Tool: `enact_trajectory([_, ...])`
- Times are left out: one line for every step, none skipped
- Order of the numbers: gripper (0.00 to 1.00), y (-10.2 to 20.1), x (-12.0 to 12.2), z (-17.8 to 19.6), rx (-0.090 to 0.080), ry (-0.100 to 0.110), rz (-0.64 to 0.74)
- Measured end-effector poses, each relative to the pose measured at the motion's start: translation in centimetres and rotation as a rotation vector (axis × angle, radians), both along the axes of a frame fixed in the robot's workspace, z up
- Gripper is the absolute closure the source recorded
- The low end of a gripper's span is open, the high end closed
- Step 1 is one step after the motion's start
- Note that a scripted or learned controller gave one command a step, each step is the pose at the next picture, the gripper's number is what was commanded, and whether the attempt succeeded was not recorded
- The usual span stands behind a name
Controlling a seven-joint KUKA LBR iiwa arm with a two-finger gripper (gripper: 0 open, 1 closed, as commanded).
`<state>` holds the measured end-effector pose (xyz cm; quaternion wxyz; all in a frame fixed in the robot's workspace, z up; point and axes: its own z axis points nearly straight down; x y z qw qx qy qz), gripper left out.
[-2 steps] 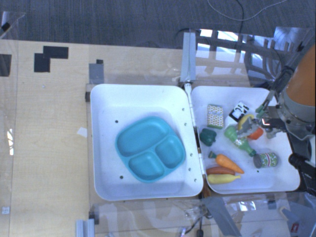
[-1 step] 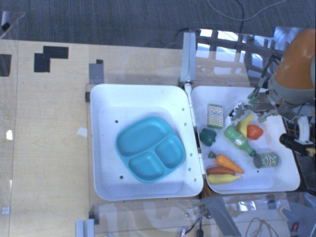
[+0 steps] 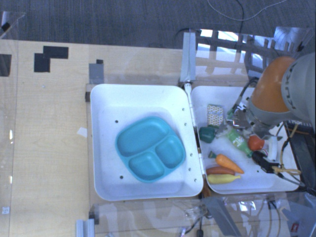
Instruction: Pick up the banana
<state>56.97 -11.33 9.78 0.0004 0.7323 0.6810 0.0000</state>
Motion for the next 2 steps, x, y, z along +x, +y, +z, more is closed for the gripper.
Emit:
enact_trajectory([0.0,-1.3,2.5,8.8,0.001,0.0,0.098])
enact_trajectory([0.0,-5.5,2.6,0.9,0.001,-0.001,0.068])
